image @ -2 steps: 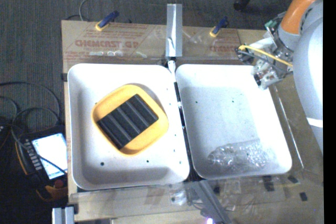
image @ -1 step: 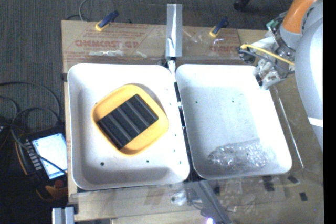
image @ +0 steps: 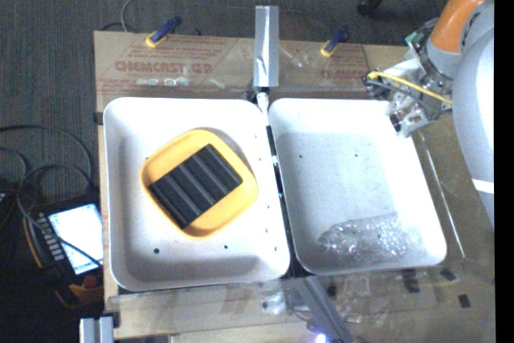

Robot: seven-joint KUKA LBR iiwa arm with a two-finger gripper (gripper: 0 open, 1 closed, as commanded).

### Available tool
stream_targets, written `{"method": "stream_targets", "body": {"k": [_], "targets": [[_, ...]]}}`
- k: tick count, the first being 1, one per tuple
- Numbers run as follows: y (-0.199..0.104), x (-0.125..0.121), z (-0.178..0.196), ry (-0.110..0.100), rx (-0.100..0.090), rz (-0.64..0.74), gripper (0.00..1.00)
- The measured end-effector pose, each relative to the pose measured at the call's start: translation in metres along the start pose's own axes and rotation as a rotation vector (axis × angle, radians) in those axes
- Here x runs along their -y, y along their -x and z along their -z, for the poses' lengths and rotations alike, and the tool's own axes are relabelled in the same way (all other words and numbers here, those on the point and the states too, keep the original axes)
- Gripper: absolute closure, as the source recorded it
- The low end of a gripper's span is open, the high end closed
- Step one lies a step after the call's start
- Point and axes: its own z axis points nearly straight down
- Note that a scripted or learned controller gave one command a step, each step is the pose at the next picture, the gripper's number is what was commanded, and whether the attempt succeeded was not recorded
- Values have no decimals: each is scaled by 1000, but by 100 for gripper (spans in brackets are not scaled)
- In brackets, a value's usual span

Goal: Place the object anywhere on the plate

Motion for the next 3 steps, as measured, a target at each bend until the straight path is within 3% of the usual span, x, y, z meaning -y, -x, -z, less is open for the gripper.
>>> {"method": "stream_targets", "body": {"k": [1, 2, 3], "targets": [[-4, 2, -6, -1, -6, -26, 100], [3, 0, 7, -4, 6, -32, 100], [1, -1, -4, -1, 3, -12, 100]]}}
